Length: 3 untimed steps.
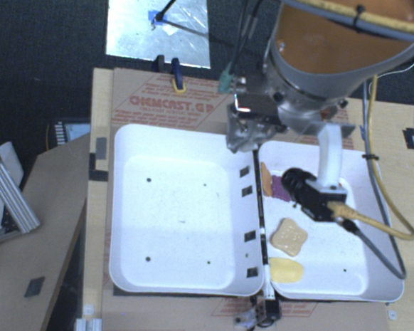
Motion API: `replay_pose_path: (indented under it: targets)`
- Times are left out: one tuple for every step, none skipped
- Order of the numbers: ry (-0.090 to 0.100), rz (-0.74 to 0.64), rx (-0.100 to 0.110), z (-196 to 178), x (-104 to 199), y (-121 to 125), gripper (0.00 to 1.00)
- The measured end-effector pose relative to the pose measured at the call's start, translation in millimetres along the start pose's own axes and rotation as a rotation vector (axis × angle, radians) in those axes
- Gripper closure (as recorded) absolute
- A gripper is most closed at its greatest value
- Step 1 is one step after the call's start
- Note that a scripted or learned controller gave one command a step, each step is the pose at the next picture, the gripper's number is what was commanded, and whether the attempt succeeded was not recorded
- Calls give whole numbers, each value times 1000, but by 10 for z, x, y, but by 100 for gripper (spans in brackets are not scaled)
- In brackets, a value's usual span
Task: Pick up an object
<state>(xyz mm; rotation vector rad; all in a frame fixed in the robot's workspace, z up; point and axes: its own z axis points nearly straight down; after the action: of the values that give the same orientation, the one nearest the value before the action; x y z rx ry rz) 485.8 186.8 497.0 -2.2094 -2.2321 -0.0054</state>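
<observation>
The right bin (380,278) holds several small objects. A tan, toast-like piece (289,236) lies near the divider, and a yellow piece (285,270) sits just in front of it. Farther back, a slim orange piece (265,179) lies beside a purple one (283,192), partly hidden by a black part on the arm. My gripper (246,137) hangs over the far end of the divider between the bins, behind and to the left of these objects. Nothing can be seen held in it.
The left bin (125,212) is on the left, separated by a black-clipped divider (259,222). A black cylinder (310,194) with a yellow cable (373,228) hangs from the arm over the right bin. A metal sheet (160,22) lies behind the bench.
</observation>
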Motion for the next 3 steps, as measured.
replay_pose_path:
  targets:
    - [-5, 2, 8, 845, 368, 0, 100]
    - [-10, 10, 17, 2753, 285, 25, 100]
    - [-5, 9, 9, 3362, 467, -14, 100]
